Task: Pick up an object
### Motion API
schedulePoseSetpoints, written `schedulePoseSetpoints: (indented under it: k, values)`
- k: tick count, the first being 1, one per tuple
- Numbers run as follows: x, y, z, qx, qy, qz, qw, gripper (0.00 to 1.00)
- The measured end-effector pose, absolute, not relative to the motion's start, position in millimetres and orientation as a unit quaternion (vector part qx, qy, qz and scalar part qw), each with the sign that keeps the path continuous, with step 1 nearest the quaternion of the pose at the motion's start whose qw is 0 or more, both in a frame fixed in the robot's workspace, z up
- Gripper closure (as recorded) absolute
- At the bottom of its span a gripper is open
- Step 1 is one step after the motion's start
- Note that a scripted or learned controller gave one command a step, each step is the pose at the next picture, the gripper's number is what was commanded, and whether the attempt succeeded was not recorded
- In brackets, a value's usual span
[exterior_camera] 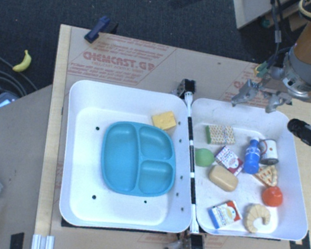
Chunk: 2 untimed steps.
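Tool (261, 100): fingers spread wide, holding nothing, above far rim of right bin (296, 202). Blue bottle (252, 156) lies inside.

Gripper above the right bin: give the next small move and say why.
Probably bring the gripper forward and down toward the blue bottle. It hangs over the right bin's back rim with nothing between its fingers, and the toys lie nearer the camera.

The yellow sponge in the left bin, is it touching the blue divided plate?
Apart. The camera view shows a strip of white bin floor between the yellow sponge and the rim of the blue divided plate.
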<state>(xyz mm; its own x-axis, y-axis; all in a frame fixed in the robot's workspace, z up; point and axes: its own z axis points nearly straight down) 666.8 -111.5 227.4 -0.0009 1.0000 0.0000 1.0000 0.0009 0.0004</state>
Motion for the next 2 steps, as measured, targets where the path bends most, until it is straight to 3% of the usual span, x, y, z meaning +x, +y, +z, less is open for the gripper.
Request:
schedulePoseSetpoints:
  k: [1, 2]
  values:
    - [651.5, -159, 101, 0.707, 0.707, 0.0007, 0.002, 0.00]
    - [669.0, -157, 89, 0.707, 0.707, 0.0022, 0.003, 0.00]
